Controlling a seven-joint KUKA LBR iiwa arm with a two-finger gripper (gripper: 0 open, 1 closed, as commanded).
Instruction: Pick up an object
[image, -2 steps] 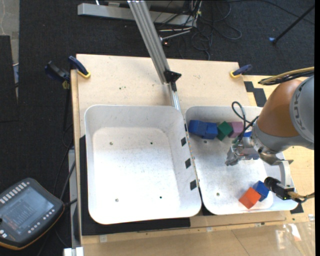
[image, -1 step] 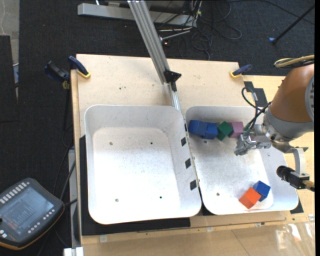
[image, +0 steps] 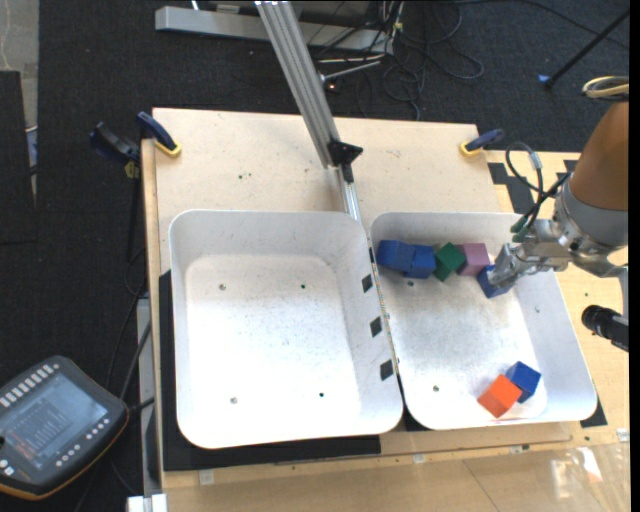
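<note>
**Gripper down among the blocks at the far wall of the right bin**

We looked down on the bench (image: 260, 150) with its two shallow white bins side by side; the left bin (image: 190, 320) lay bare white before us, speckled with dark dots; the right bin (image: 450, 340) carried all the pieces. We saw the arm (image: 600, 190) reaching in from the right, its orange band high at the edge of the view, grey wrist below it, cables looping above; the gripper (image: 503, 270) was low at the far right part of the right bin, right at a small dark blue block (image: 490, 287); whether that block sat between the fingers or merely beside them, we could not tell, and how wide the gripper stood we could not tell either.

We found a row of blocks along the far wall of that bin: a large blue block (image: 405, 258) on the left, a green block (image: 449, 260) touching it, a pink block (image: 476, 256) just beside the green one and close to the gripper. We spotted two more near the front right corner: an orange block (image: 499, 396) and a blue cube (image: 523, 380) touching each other, well apart from the gripper. We noted a handheld control pad (image: 45, 425) lying off the bench at lower left; a slanted metal rail (image: 305, 85) ran down to the gap between the bins.
</note>
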